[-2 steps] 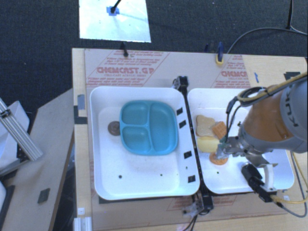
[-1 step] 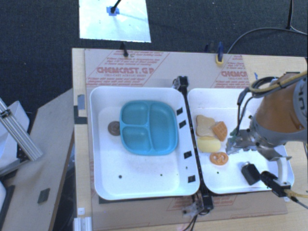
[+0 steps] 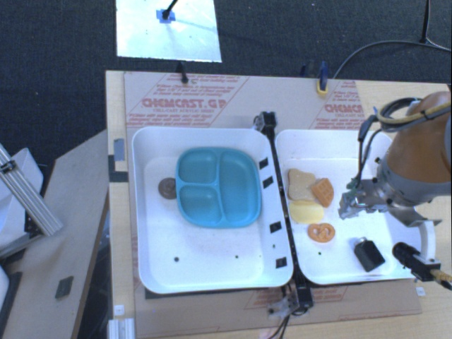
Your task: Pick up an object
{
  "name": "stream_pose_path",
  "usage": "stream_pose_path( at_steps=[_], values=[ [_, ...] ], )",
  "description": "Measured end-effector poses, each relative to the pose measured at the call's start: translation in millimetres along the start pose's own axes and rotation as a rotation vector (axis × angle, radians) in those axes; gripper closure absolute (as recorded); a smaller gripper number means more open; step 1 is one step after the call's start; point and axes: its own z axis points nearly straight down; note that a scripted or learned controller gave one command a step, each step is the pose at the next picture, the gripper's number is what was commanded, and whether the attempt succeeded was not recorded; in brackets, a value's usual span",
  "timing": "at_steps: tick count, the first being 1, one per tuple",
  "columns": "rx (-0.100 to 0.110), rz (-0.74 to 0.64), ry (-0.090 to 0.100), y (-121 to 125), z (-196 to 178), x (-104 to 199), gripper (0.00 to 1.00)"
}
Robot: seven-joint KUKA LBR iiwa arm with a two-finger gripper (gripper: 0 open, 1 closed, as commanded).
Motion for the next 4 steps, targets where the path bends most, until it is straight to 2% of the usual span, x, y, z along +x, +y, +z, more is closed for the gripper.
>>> stream_pose_path(
  at_steps=[1, 2, 3, 4],
  values=[
    [-0.002, 0.0, -0.001, 9, -57, -8, 1.0],
    [0.003, 0.0, 0.0, 10, -61, -8, 1.0],
    [0.004, -0.006, 0.003, 29, -48, 46, 1.0],
    [0.003, -0.005, 0.002, 51, -42, 85, 1.0]
  ],
)
